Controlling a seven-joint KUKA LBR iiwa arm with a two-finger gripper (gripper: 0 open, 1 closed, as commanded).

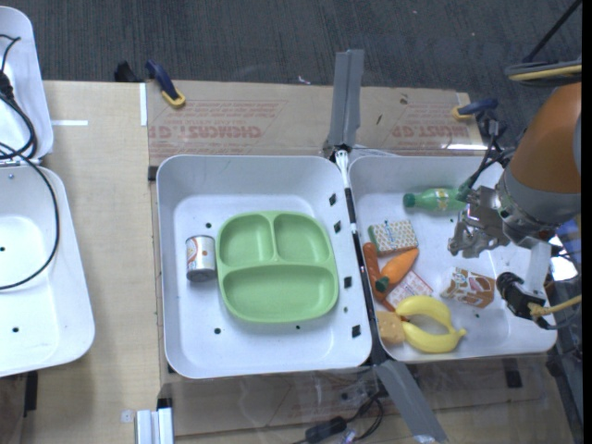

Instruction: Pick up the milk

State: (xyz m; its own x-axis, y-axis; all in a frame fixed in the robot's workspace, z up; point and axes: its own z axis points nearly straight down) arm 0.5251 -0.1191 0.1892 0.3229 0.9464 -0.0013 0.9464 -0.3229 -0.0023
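Observation:
A small white and brown carton (468, 288), which I take to be the milk, lies on its side on the floor of the right bin (518, 340), near that bin's right side. My gripper (465, 237) hangs just behind the carton, between it and a green bottle (433, 199). Nothing shows between the gripper and the carton, and they look apart. The grey arm with its orange band (555, 141) comes in from the right edge.
The right bin also holds a speckled box (394, 236), a carrot (399, 267), a flat packet (408, 288), and a banana (429, 325). In the left bin (176, 248) sit a green divided plate (277, 266) and a small can (200, 257).

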